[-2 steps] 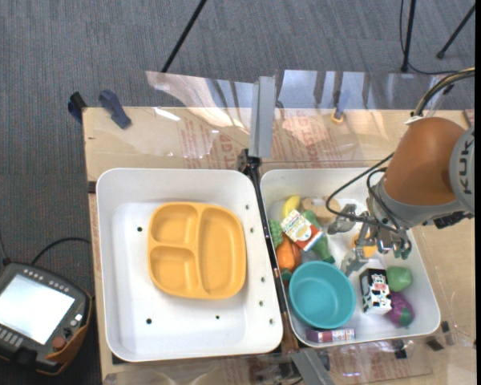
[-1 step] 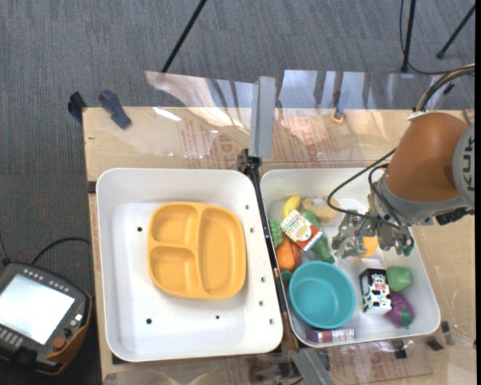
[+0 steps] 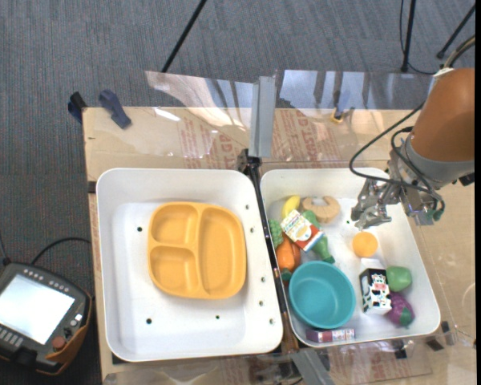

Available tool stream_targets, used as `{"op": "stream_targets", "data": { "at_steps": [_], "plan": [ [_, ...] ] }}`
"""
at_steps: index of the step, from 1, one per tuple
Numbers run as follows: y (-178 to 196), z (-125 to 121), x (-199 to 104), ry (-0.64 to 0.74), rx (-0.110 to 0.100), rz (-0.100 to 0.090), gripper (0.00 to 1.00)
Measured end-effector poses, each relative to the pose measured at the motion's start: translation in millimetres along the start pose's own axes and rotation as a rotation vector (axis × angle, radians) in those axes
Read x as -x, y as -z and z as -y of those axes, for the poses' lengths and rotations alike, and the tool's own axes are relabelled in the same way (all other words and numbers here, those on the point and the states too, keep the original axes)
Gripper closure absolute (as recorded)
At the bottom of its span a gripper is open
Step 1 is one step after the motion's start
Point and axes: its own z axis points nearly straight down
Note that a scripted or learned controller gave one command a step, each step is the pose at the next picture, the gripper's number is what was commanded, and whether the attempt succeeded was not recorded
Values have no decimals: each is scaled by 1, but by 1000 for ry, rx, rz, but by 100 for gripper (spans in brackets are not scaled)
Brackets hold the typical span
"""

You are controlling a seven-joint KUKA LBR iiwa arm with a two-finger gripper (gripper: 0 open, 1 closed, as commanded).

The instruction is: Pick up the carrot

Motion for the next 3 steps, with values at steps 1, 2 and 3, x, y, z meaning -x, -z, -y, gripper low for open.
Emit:
{"op": "stream_targets", "data": {
  "at_steps": [1, 2, 3],
  "plan": [
    [-4, -1, -2, 0, 2, -6, 0],
    [-87, 18, 1, -71, 6, -17, 0],
    [-82, -8, -12, -168, 2, -9, 0]
  ]
}}
